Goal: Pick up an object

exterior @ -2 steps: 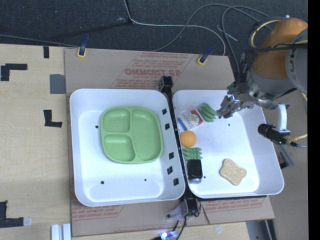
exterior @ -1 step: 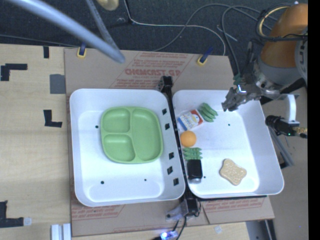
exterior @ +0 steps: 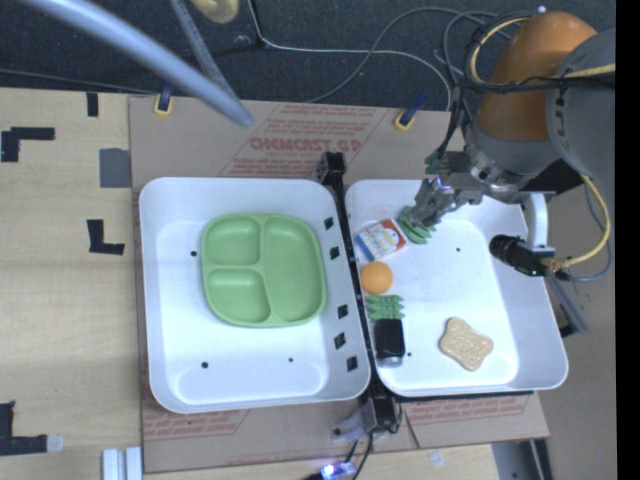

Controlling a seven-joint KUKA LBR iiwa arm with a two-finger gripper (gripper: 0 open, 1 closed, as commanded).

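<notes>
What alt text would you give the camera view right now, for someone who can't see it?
The arm's tool hangs low over the right bin, at a green item beside a small packet. An orange ball, a black block and a tan cracker lie nearby. The left bin holds a green divided plate.

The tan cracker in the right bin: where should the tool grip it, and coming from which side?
Come straight down from above. The tan cracker lies flat on the right bin floor, clear of other items. Close across its narrower width, at the middle, since its outline looks longer along one diagonal.
</notes>
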